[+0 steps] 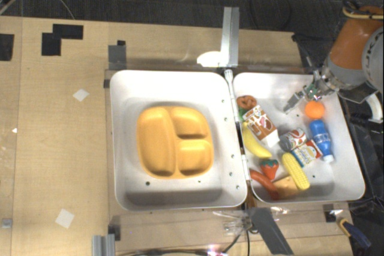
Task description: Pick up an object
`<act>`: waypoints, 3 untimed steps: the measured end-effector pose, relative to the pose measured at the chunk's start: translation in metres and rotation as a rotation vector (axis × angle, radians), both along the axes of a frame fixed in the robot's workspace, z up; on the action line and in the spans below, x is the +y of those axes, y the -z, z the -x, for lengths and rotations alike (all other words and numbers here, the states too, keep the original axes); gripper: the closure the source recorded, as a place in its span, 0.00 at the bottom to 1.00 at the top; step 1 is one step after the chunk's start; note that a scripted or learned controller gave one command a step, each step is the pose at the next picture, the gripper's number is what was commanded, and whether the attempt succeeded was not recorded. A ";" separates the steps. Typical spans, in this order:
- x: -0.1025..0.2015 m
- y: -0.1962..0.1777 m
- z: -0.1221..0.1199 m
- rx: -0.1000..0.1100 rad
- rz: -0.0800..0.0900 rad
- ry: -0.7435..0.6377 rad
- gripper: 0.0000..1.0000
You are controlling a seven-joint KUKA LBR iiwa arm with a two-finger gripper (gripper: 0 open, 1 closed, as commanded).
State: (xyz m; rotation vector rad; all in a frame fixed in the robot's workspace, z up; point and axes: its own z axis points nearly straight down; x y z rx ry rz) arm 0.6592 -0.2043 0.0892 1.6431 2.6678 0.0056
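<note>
Objects for picking sit heaped in the right bin (354, 189): an orange ball (314, 109) near the far right side, a blue bottle (321, 139) just in front of it, a small can (289, 141) beside the bottle, a banana (256, 145) under a brown-and-white carton (260, 122), a corn cob (295, 169) and a carrot (263, 179) toward the near edge. They lie jumbled and touching, as loose toys do when tipped into a shallow tray, so few offer a free side. The left bin (120, 147) carries a yellow divided plate (175, 141), alone at its middle. The end effector (294, 104) hangs low over the far part of the right bin, just left of the ball, its fingers seeming slightly apart with nothing between them. Judging by that spot, the ball looks the likeliest target, being the least crowded; it may roll when touched
</note>
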 end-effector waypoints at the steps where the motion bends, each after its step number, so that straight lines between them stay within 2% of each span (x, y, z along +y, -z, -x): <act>1: 0.116 0.002 -0.007 0.010 -0.001 0.059 0.00; 2: 0.116 -0.013 -0.012 -0.008 0.001 0.054 1.00; 3: 0.193 -0.101 0.027 -0.005 -0.006 0.210 1.00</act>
